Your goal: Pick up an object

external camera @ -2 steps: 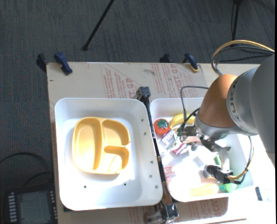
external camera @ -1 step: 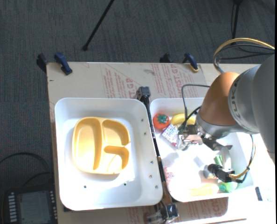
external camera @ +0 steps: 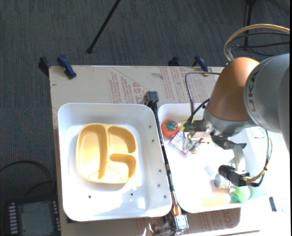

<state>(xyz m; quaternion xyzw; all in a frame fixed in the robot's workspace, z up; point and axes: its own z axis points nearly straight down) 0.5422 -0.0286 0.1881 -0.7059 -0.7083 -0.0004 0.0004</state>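
- White bin (external camera: 67, 132): sits left of the claw (external camera: 191, 140), on the other side of the seam between the two bins.
- Yellow divided plate (external camera: 106, 154): lies flat in that bin, well left of the claw and slightly nearer the camera.
- Black clip (external camera: 151, 98): at the far end of the seam, up and left of the claw.
- Brown board (external camera: 116, 82): has red print and spreads beyond the claw under both bins.
- Blue clamp (external camera: 66, 66): on the board's far-left corner, well away from the claw.
- Second blue clamp (external camera: 200, 62): on the far edge, straight beyond the claw.
- Grey carpet (external camera: 18, 43): surrounds the board.
- Black stand leg (external camera: 106, 18): slants across the carpet, far beyond the claw.
- Dark screen unit (external camera: 30, 215): lies on the floor, far left of the claw and nearer the camera.
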